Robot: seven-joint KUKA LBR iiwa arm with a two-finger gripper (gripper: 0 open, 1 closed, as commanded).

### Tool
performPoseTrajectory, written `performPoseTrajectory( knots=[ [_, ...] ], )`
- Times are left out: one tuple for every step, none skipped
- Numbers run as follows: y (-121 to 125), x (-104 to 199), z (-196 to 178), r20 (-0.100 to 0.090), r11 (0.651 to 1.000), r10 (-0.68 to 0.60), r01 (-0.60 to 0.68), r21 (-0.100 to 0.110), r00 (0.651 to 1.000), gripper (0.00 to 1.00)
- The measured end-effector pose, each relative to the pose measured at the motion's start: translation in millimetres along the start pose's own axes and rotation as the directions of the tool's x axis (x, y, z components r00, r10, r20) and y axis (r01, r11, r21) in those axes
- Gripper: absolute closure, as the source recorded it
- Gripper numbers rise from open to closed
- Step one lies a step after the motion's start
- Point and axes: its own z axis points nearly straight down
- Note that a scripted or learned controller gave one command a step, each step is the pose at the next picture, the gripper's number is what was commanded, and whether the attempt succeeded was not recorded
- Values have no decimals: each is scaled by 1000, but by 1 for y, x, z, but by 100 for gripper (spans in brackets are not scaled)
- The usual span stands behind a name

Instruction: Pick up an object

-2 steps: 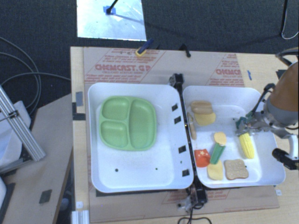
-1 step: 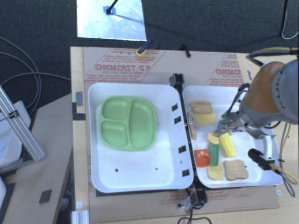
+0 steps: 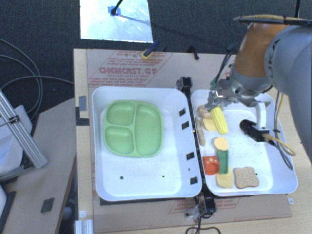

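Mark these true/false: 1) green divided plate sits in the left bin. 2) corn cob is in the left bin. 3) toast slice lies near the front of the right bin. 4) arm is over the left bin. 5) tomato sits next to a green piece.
1) True. The green divided plate lies in the left bin.
2) False. The corn cob is in the right bin, just below the gripper.
3) True. The toast slice lies near the right bin's front edge.
4) False. The arm reaches over the back of the right bin.
5) True. The tomato sits beside the green piece.
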Motion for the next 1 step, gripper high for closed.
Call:
performPoseTrajectory(
  knots=[
    [27, 57, -4, 0, 1000, 5, -5, 9, 1000, 100]
  ],
)
